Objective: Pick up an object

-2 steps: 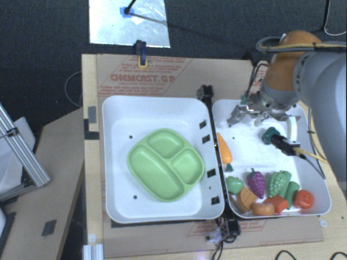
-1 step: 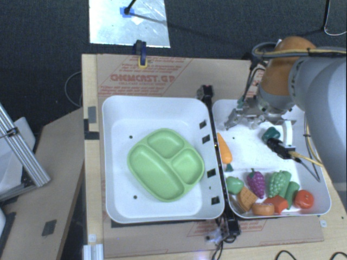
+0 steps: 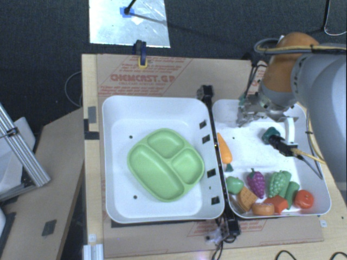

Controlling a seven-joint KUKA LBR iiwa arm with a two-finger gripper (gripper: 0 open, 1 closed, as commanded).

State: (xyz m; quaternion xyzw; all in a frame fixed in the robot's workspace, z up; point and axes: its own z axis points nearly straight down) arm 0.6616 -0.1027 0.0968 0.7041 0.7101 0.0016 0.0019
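A: A grey arm reaches over the right bin [image 3: 234,108] at the bench, its gripper [image 3: 250,114] low above the bare far end of the bin floor. What is the likeliest pick?

B: The carrot [image 3: 224,150], lying against the bin's left wall, just below and left of the gripper. It is the nearest piece and lies apart from the rest. It looks like hollow plastic play food: light, stiff, smooth enough to slip, not fragile. Best taken across its thick middle, the jaws crossing its length, though the wall beside it leaves little room for a finger on that side.

A: And the pile?

B: Well below the gripper, toward the near end of the bin: purple grapes [image 3: 256,181], green grapes [image 3: 279,182], a tomato [image 3: 304,199], a green ball [image 3: 234,185] and orange pieces, all touching or crowded (harder to single out). The grapes are bumpy, so they may hold better than the tomato.

A: Is the gripper holding anything?

B: Nothing shows between its fingers, and how far they stand apart I cannot tell; the metal parts blur together against the white floor. A teal-and-black piece [image 3: 274,137] sits just right and below it, seemingly part of the arm's own fittings.
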